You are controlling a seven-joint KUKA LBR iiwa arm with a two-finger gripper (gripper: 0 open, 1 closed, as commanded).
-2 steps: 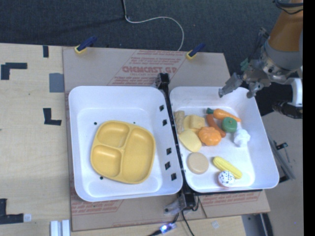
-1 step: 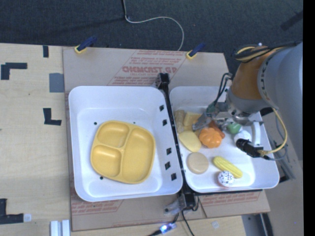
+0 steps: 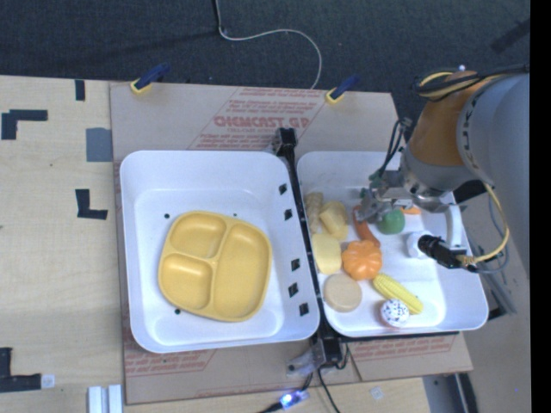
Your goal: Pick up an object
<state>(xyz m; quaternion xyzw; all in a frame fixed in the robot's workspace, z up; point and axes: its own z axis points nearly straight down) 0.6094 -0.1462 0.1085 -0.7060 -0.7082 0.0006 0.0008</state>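
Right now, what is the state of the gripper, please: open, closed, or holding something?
Gripper: cannot be told. It is low in the right bin, beside the green ball and above the orange pumpkin.

Reaching in from the right, grey arm bent down, gripper low, pointing left.

Bench, cardboard sheet, two bins

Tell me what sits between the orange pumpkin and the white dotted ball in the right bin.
In the camera view, a yellow corn cob lies slantwise between the orange pumpkin and the white dotted ball, close to both.
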